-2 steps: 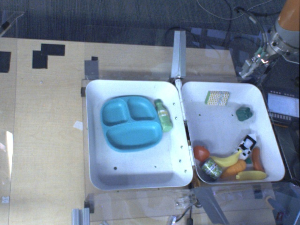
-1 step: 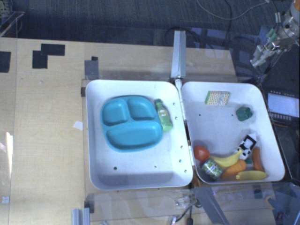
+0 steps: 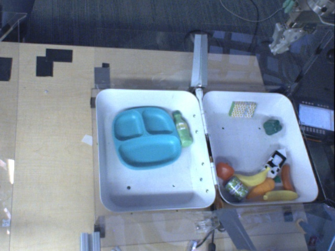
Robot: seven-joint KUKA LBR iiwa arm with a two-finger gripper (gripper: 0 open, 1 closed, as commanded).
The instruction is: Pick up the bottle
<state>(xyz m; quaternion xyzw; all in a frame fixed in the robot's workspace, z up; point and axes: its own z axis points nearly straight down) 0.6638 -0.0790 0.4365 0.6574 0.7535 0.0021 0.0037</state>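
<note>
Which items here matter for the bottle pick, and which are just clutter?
For the job:
- green bottle, left bin, against the blue tray's right edge
- end effector, up at top right, away from both bins

Lying about:
- blue divided tray
- yellow sponge
- dark green lump
- bananas, tomato, can, carrot

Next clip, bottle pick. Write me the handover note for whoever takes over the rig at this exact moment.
Pincer: up at the top right, beyond the bins, nothing seen in it; whether it is open or shut is unclear.
Bottle: green, lying in the left bin, against the right edge of the blue tray.
Right bin: holds toy food, a can and other small items.
Done: nothing yet; the bottle is not gripped.
Left: bring the pincer over the left bin, grasp the bottle, lift.
</note>
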